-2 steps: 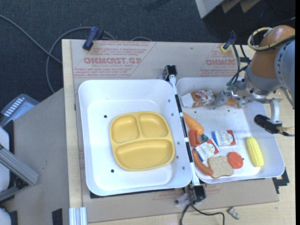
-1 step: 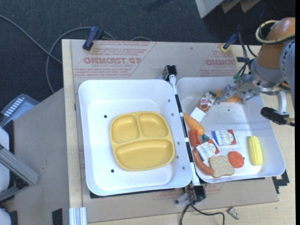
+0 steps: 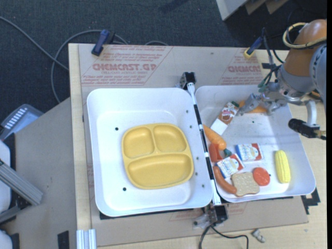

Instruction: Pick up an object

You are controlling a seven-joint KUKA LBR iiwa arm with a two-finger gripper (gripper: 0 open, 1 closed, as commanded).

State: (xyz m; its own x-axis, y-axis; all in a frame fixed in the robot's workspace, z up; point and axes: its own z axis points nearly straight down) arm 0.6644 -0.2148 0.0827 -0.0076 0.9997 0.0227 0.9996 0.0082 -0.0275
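Camera view from above gives me both white bins side by side. My left bin (image 3: 104,139) carries a yellow divided plate (image 3: 156,155) with three compartments, two small ones at the far side and one wide one nearer me.

My right bin (image 3: 301,178) holds the toy food. A carrot (image 3: 214,136) lies against the dividing wall, its long axis slanting from upper left to lower right. Below it is a red pepper (image 3: 215,152), then a small carton (image 3: 229,166) and a second carton (image 3: 248,152) just beside it. A sausage (image 3: 223,181) runs diagonally near the front corner, touching a slice of bread (image 3: 245,183). A tomato (image 3: 261,176) sits just beside the bread, and a corn cob (image 3: 282,166) lies apart toward the right wall, its long axis running almost front to back.

At the far end of that bin a small brown-and-white packet (image 3: 227,112) lies tilted. My gripper (image 3: 255,104) hangs just beside it, above something orange (image 3: 263,108) that I can't identify. Whether the claw is open or closed, I cannot tell.
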